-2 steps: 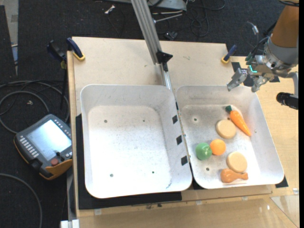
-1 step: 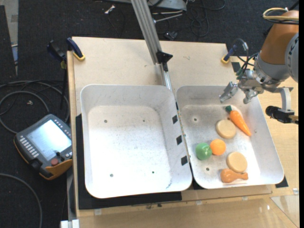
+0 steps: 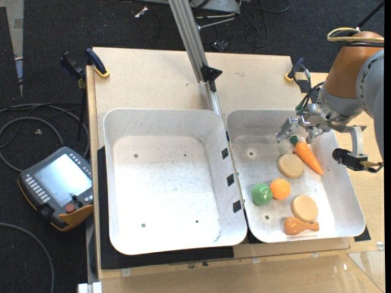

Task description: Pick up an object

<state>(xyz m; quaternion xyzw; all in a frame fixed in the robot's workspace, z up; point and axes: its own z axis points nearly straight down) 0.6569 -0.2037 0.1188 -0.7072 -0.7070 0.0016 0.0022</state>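
The right bin (image 3: 342, 215) holds several toy foods. An orange carrot (image 3: 308, 155) lies near its upper right, with a tan round piece (image 3: 290, 166) beside it. Lower down are a green apple (image 3: 261, 194), an orange ball (image 3: 280, 189), another tan round piece (image 3: 304, 207) and an orange drumstick-like piece (image 3: 299, 226). My gripper (image 3: 297, 131) hangs over the right bin's far side, its fingers spread open, just above the carrot's top end. Nothing sits between the fingers.
The left bin (image 3: 116, 133) sits beside the right one. A slanted metal post (image 3: 190, 32) rises from the far side between the bins. Clamps (image 3: 98, 63) grip the bench's far corners. A teach pendant (image 3: 58, 188) lies off the bench at left.
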